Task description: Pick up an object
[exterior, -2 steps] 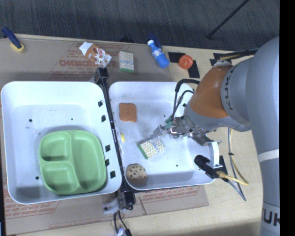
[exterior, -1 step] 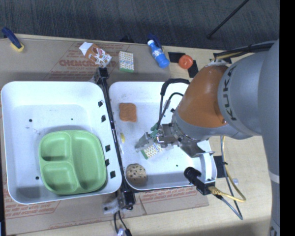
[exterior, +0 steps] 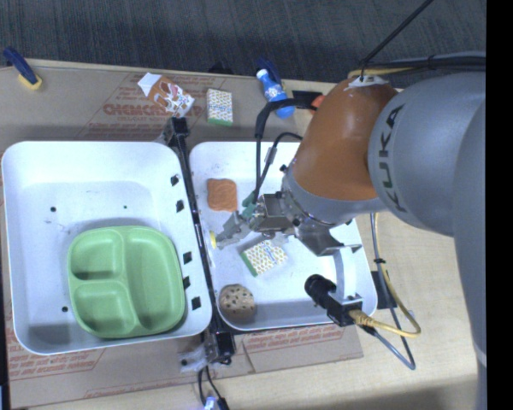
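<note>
Grey arm with orange band over the right bin (exterior: pixel 359 301), gripper (exterior: pixel 232 231) low inside it, fingers (exterior: pixel 228 234) slightly apart, holding nothing, orange block (exterior: pixel 222 194) just behind them, patterned packet (exterior: pixel 264 257) beside, brown ball (exterior: pixel 237 300) nearer the front rim, green tray (exterior: pixel 125 280) in the left bin (exterior: pixel 34 169).

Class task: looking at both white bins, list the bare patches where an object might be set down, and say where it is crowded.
Left bin: bare floor above the green divided tray, toward the far wall. Right bin: a bare strip above the orange block. Crowded: the right bin's middle and near end, where the tool, patterned packet and brown ball sit close.
</note>
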You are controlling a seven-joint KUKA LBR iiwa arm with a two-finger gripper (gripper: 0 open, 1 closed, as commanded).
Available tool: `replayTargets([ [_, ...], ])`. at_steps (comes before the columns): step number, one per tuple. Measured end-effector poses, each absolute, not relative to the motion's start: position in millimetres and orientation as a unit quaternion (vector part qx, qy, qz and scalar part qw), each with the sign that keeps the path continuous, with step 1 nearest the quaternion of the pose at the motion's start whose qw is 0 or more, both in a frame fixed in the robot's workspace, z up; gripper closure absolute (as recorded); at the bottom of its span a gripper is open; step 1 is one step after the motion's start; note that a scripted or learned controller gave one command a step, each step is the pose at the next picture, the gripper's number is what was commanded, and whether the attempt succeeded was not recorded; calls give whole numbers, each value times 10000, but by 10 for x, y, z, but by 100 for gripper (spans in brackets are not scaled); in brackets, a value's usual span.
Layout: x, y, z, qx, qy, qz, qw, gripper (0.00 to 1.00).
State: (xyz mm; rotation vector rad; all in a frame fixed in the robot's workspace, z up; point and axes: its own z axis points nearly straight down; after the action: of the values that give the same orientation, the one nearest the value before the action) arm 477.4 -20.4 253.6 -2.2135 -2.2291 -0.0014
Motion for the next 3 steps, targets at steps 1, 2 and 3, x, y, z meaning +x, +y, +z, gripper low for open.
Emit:
replayTargets([
  [1,5257,-492,3226,-7043,-7099,-4,-12,0],
  [2,4758,161,2573,-7047,-7095,14,17,0],
  [3,4757,385,1967,-7044,-7098,19,13,0],
])
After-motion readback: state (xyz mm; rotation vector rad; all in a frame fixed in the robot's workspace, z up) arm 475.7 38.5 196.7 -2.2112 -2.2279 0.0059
